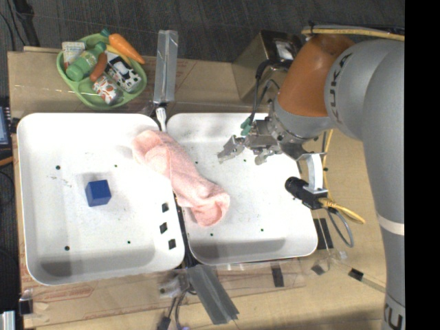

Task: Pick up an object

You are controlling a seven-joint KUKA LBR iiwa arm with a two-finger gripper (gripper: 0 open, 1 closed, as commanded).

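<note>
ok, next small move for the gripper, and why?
Probably shift left and down toward the pink cloth. The gripper hangs over bare floor of the right bin with nothing between its fingers, and the cloth draped across both bins is the nearest object.

dark carpet floor (pixel 172 5), wooden bench (pixel 206 81)

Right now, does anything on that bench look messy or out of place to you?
Yes: the pink cloth lies crumpled across the divide between the two bins, partly in the left bin and partly in the right bin. The blue cube sits tidily in the left one.
</note>
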